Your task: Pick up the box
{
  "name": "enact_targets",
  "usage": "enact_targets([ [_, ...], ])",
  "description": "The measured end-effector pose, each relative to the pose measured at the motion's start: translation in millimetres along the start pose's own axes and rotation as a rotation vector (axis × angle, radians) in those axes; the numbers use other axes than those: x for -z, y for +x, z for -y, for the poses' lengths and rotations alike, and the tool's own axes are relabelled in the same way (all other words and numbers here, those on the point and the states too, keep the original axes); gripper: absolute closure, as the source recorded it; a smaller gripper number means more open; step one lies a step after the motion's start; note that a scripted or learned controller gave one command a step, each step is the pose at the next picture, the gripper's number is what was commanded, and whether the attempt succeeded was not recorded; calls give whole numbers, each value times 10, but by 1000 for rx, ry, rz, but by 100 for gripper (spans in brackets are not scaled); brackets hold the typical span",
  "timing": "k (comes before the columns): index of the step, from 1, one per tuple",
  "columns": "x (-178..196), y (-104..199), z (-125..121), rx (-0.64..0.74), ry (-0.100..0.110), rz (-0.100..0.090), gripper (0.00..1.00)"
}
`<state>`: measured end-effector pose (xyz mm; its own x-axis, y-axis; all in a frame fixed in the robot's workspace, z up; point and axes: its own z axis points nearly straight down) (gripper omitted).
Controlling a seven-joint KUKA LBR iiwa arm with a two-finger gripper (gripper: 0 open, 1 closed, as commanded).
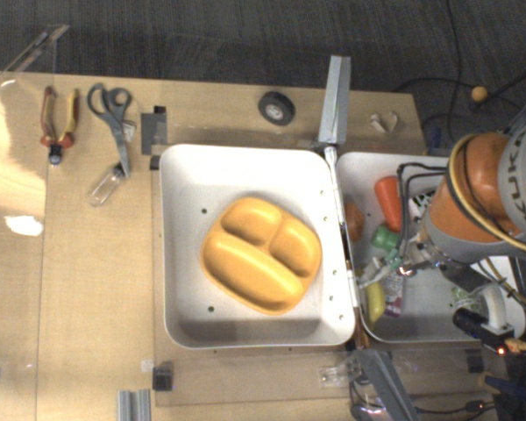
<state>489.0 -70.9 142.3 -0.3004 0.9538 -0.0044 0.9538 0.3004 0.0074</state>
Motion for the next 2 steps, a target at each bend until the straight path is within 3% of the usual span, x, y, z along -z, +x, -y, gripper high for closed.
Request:
enact_targets([
  [1,-518,-305,88,-214,-3,-2,0],
  [2,-363,-344,45,-213,-17,7,100],
])
